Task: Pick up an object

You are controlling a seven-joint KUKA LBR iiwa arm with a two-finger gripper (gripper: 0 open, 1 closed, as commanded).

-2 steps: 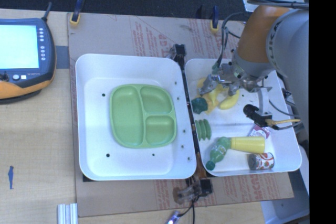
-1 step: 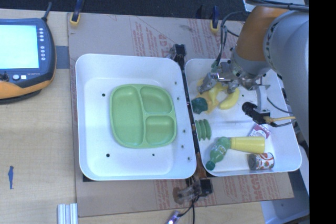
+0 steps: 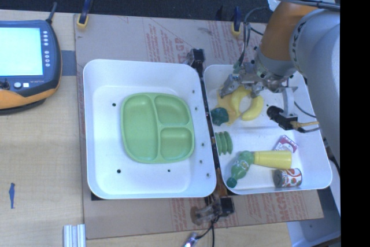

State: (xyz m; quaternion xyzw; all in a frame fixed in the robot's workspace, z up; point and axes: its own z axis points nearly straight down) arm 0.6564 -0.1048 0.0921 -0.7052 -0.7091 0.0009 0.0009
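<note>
Tool [image 3: 241, 85] hovering over bananas [image 3: 243, 106] in rt bin [image 3: 312, 124].
Can't tell tool's state; green tray [image 3: 156, 127] sitting in left bin [image 3: 98, 124], bottle [image 3: 261, 161] lying nr can [image 3: 287, 178].

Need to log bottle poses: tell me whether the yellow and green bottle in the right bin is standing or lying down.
Lying down. The bottle rests on its side on the floor of the right bin, its long body running across the view, green end pointing left.
</note>
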